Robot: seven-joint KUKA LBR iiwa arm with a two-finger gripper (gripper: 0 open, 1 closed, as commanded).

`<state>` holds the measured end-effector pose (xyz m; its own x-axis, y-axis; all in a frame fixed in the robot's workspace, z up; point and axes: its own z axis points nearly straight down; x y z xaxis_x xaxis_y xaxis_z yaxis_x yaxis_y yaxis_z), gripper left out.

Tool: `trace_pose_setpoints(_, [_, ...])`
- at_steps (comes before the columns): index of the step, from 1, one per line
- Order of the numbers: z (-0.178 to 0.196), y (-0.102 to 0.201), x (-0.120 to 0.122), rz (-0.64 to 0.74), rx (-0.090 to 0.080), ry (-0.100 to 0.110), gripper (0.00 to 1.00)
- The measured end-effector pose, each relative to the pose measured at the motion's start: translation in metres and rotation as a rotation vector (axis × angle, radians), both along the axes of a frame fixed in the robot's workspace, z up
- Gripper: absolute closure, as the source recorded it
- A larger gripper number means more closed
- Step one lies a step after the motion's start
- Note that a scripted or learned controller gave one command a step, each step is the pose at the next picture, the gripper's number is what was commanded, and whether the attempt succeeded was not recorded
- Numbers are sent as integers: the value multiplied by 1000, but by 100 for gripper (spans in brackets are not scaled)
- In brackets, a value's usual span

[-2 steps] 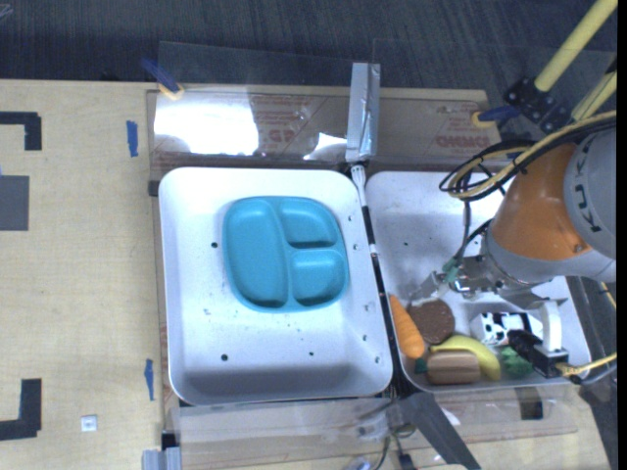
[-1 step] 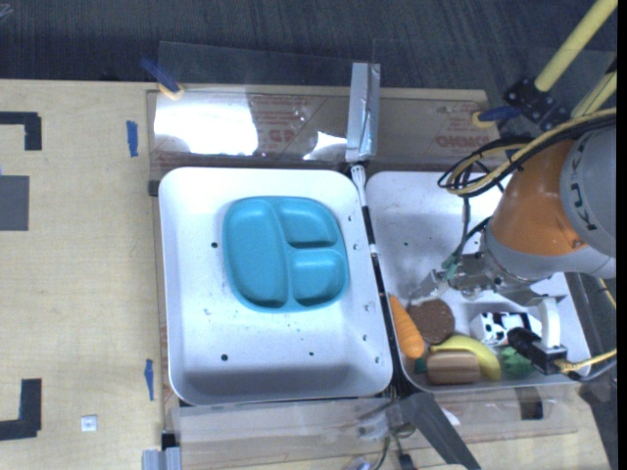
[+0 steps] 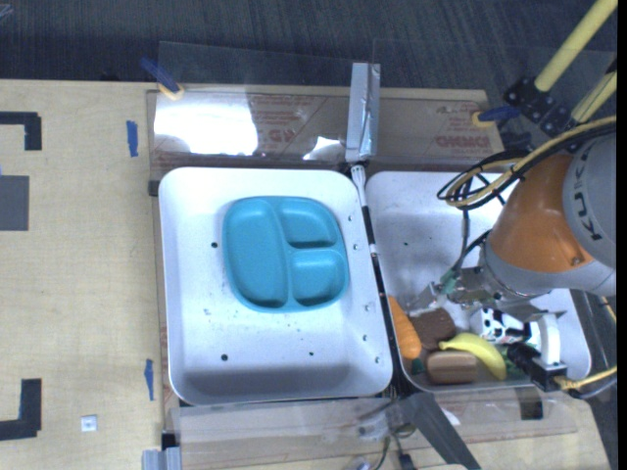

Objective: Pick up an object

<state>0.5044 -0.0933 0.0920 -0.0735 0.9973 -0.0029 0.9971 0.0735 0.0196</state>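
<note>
Gripper (image 3: 487,313) sits low in the right bin (image 3: 411,209), under the orange-banded wrist (image 3: 539,228), w/ the arm body covering most of it. Can't tell its state from this angle.

Toy food is bunched at the near end of that bin, just below & to the left of the gripper. Banana (image 3: 477,351) lies directly under it, curved, running left-right, looks very close but contact can't be judged. Brown block (image 3: 432,322) sits just left of the gripper, touching or nearly touching the banana's upper left. Brown sausage-like piece (image 3: 452,365) lies right under the banana, against the bin's near wall. Carrot (image 3: 405,331) is furthest left of the gripper, lengthwise along the bin's left wall.

Left bin (image 3: 196,341) is well apart to the gripper's left; a blue divided plate (image 3: 286,253) lies flat in its middle.
</note>
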Motion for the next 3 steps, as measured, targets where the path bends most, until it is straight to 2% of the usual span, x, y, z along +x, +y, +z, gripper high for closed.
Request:
trace_pose_setpoints(1, [-5, -4, 71, 65, -1, 12, 0])
trace_pose_setpoints(2, [-6, -17, 118, 47, -1, 15, 0])
trace_pose_setpoints(3, [68, -19, 154, -78, 1, 12, 0])
